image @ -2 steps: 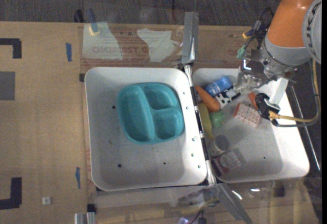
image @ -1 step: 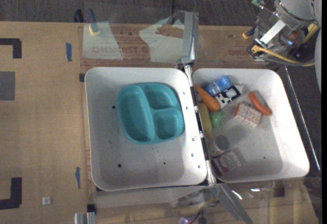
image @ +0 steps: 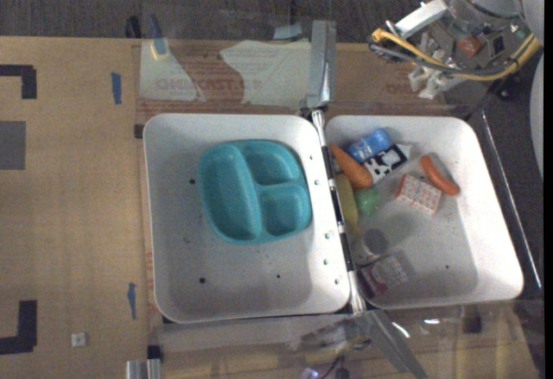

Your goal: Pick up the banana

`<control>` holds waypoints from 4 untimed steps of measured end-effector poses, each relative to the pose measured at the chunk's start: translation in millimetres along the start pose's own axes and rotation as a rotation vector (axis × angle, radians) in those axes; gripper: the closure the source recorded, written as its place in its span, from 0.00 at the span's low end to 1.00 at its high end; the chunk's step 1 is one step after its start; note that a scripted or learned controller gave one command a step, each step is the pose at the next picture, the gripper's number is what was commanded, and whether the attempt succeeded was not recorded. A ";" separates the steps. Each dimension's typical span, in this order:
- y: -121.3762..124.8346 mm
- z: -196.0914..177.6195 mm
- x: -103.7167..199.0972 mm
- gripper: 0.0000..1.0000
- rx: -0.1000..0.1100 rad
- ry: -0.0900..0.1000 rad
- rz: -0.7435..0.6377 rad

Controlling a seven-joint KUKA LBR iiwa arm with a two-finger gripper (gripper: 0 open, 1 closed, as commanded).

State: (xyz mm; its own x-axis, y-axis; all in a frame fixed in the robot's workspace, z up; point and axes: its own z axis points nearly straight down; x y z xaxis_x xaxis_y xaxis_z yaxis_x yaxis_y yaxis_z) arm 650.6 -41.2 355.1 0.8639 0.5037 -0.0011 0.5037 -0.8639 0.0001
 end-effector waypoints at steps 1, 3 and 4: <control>-2.4 -10.0 2.0 1.00 0.000 -0.001 -0.007; -25.9 -20.4 -1.7 1.00 0.000 0.003 0.331; -77.7 110.9 6.5 1.00 0.002 -0.002 0.260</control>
State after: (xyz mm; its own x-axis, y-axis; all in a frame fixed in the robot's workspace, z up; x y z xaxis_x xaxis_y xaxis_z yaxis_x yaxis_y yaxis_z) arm 617.0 29.1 244.2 0.9643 0.2649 -0.0029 0.2649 -0.9643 -0.0015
